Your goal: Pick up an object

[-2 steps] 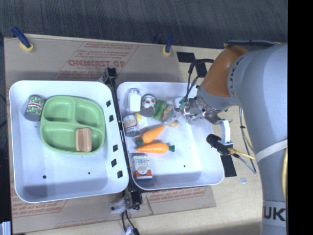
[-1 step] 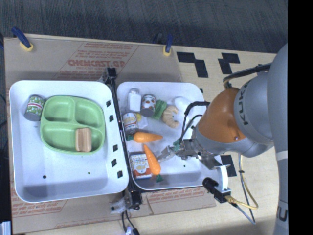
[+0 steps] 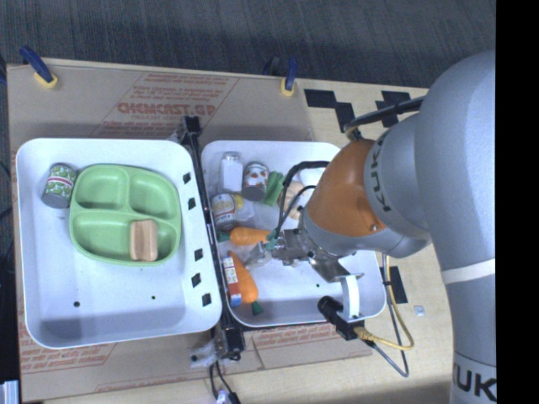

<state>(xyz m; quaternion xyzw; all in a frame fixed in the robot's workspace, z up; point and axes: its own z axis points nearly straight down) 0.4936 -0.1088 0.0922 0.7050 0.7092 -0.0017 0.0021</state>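
Gripper (image 3: 274, 249): low in right bin (image 3: 286, 314), beside carrot (image 3: 249, 236); finger state cannot be told. Risk: crowded carrots and cans may deflect the grasp.

End effector (image 3: 282, 247) fingers too indistinct

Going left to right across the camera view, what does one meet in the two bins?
Small can → green divided plate → tan block on it → divider clips → carrot → claw → orange wrist band.
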